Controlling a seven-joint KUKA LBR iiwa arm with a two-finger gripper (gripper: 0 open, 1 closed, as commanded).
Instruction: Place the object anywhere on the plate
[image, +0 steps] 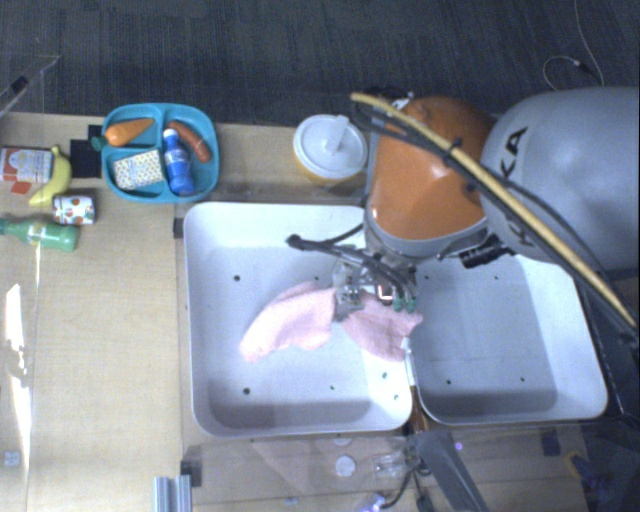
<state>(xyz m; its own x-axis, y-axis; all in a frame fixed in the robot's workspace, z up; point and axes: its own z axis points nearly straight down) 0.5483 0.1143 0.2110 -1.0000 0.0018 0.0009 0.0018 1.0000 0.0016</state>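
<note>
Up top, dark grey carpet (200, 50) runs across the whole far side. Below it sits the pale wood bench (90, 350), with a bright glare streak down its left part. Two white bins lie side by side, left bin (215, 400) and right bin (520, 395), edges touching. Along the bench's far edge: a blue divided tray (205, 180) of toy food, a white lidded cup (330, 147), and small toys (45, 195) at far left.
</note>
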